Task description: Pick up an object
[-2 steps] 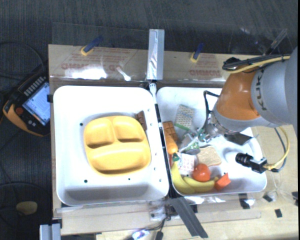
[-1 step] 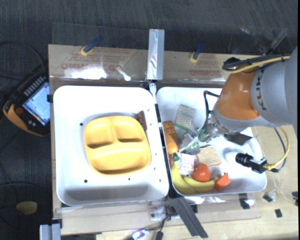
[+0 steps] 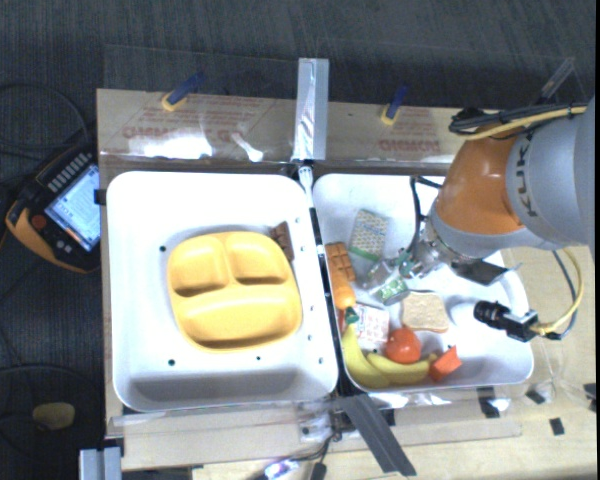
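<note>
A dark grey carpeted floor (image 3: pixel 280 13) surrounds the light wooden bench (image 3: pixel 120 108). An orange-and-black handheld control pendant (image 3: pixel 65 213) lies left of it, among black cables (image 3: pixel 5 103).

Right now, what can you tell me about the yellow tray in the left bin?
The yellow tray looks like moulded plastic, with rounded corners and three compartments: two smaller ones at the far side, one long one nearer. It lies flat, slightly skewed, in the middle of the left bin. A small brown object sits at its far right corner.
</note>
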`<state>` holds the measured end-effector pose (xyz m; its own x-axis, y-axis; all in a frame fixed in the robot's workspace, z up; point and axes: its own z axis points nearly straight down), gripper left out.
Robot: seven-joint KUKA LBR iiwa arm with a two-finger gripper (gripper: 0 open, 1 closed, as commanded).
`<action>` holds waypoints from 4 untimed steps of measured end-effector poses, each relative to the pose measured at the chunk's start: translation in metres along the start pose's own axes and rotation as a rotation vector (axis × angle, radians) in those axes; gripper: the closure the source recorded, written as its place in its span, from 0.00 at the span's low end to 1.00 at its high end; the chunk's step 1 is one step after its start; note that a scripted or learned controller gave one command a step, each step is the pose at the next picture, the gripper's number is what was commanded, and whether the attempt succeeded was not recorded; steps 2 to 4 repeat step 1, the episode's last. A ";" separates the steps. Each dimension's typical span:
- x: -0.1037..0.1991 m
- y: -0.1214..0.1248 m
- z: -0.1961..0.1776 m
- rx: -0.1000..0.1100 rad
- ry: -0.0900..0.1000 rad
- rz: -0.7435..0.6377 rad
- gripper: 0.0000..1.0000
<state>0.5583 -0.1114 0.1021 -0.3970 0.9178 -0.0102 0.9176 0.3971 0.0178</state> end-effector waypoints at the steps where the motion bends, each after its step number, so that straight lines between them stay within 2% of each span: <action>1: 0.077 -0.003 -0.140 0.021 0.009 0.134 1.00; 4: 0.077 -0.003 -0.140 0.021 0.009 0.134 1.00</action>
